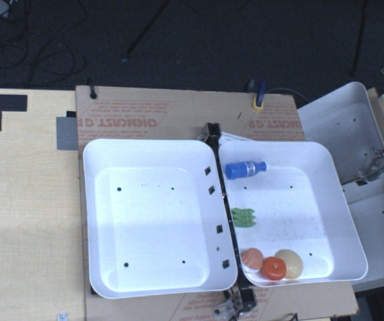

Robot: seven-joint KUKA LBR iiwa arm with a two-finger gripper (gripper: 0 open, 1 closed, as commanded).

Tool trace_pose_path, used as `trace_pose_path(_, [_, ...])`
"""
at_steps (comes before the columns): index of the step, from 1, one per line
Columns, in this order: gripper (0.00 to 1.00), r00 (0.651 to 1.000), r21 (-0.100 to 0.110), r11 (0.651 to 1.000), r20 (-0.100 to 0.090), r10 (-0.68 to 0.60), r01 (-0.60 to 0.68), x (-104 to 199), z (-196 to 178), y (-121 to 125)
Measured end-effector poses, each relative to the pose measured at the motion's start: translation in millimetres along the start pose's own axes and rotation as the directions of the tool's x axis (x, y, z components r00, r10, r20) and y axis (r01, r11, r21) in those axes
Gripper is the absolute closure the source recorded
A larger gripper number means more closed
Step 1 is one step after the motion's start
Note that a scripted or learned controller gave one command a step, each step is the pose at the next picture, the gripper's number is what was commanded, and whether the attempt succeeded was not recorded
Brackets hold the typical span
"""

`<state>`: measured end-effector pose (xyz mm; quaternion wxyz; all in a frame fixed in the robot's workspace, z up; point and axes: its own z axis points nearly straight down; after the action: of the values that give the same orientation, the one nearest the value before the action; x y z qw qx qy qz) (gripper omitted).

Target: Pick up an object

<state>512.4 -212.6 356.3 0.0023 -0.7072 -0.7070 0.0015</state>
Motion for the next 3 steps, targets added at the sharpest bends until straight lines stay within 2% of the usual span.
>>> trace_pose_path(1, [1.0,1.0,-0.005,1.0,0.002,-0.002,0.002,-1,26,54])
trace_pose_path(2, [1.0,1.0,-0.008,1.0,0.003,0.003,-0.003,-2,-32,16])
trace_pose_path(3, [1.0,1.0,0.0,1.0,0.0,0.002,-0.002,-1,9,-19])
